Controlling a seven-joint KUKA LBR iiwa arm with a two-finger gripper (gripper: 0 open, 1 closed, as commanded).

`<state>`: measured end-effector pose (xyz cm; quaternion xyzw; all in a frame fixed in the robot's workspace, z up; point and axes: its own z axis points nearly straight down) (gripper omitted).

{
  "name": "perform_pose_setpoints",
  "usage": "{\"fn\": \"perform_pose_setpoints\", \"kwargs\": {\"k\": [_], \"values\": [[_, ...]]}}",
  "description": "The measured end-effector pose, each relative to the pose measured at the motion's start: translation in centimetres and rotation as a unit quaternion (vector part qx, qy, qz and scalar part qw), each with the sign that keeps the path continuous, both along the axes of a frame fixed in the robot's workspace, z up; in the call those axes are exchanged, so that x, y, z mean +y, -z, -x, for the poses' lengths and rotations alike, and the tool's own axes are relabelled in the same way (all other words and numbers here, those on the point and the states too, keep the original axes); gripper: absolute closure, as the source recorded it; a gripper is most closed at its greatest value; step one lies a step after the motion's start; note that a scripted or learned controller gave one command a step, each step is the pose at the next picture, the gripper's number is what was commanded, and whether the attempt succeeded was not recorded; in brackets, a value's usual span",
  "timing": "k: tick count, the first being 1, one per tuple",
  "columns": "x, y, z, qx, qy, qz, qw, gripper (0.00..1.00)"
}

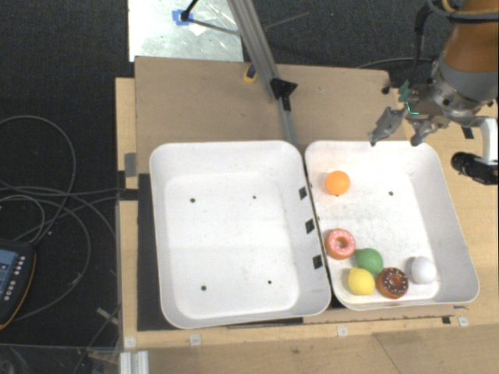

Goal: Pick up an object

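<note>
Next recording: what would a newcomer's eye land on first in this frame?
The colours in the right bin stand out first: an orange ball sits alone toward the far left. A cluster crowds the near edge: pink donut, green ball, yellow lemon, chocolate donut and white ball. The gripper hangs open over that bin's far rim, holding nothing.

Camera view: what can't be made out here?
- Arm: cut off above the orange band by the top edge.
- Green ball: lower left hidden by the lemon.
- Handheld pendant: cut by the left edge; screen too small to read.
- Gripper: height over the right bin unclear from one slanted view.
</note>
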<state>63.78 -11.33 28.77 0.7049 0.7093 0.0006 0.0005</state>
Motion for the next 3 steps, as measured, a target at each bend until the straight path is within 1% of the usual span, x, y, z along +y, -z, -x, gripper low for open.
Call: {"fn": "perform_pose_setpoints", "kwargs": {"k": [1,3], "values": [[0.0,0.0,0.0,0.0,0.0,0.0001,1.0,0.0],[0.8,9.4,1.6,0.002,0.003,0.0,1.0,0.0]]}}
